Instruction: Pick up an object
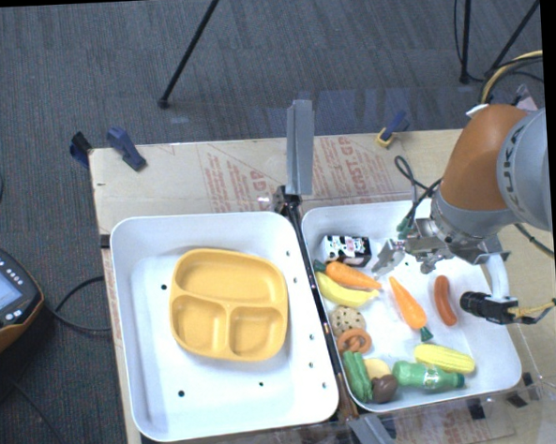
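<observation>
The right bin (507, 343) holds several toy foods. An orange carrot (407, 302) lies in its middle and a red sausage (442, 300) lies to the carrot's right. My gripper (409, 259) hangs over the bin's upper middle, just above the carrot's top end. It is open, with one finger (389, 256) to the left and the other (430, 261) to the right, and nothing between them. A second carrot (355, 276) rests on a banana (342, 292) to the gripper's left.
A black-and-white carton (345, 248) sits near the right bin's back left. Corn (444, 357), a green bottle (427, 377), a cucumber (357, 375), a cookie (346, 317) and a pretzel (354, 340) crowd the front. The left bin (140, 272) holds a yellow divided plate (230, 304).
</observation>
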`<action>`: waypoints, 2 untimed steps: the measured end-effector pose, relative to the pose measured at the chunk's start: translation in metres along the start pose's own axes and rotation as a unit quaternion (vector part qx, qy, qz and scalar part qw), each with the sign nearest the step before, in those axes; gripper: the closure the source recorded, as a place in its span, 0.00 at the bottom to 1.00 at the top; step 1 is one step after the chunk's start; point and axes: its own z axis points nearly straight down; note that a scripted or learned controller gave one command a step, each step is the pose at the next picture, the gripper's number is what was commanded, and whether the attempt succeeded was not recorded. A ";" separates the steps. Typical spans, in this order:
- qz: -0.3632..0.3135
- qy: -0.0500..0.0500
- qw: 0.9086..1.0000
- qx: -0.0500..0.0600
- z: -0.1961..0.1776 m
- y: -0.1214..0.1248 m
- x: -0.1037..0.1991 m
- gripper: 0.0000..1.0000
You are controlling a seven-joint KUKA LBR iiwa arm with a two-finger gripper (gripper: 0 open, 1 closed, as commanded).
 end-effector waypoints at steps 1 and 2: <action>0.021 0.001 1.000 0.003 0.045 -0.036 -0.032 0.00; 0.023 0.002 1.000 0.003 0.037 -0.036 -0.033 1.00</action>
